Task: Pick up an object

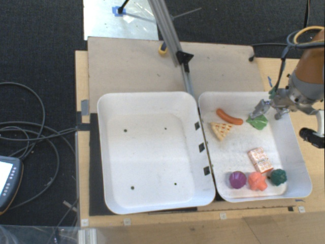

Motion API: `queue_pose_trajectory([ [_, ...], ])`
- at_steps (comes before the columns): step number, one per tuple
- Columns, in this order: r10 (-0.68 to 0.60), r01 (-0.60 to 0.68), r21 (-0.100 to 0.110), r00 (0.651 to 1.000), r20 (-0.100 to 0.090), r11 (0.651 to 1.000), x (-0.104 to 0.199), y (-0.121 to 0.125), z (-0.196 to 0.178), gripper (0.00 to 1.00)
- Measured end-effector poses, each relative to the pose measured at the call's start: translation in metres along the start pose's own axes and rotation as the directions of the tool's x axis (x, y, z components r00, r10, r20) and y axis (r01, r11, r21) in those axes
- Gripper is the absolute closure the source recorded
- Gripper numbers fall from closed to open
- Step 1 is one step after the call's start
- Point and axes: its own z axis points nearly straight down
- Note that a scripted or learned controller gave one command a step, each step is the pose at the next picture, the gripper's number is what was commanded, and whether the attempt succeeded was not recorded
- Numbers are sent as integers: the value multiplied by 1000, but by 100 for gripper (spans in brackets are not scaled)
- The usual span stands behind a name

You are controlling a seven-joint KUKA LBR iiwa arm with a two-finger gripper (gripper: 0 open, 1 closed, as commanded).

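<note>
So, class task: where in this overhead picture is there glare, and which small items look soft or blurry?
Camera view: strongest glare on the pale floor patch at top; both white bins look evenly lit, with faint shadows; the toys at lower right look slightly soft.

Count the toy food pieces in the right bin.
6: sausage, waffle wedge, green piece under the gripper, pink block, purple piece, orange piece. The gripper may hide more.
</note>
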Motion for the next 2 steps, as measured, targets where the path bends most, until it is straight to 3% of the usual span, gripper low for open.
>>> queue_pose_trajectory([
  [1,4,-4,1,1000,-1,1000,3,-10,52,0],
  [2,4,-4,-2,1000,1,1000,3,-9,64,0],
])
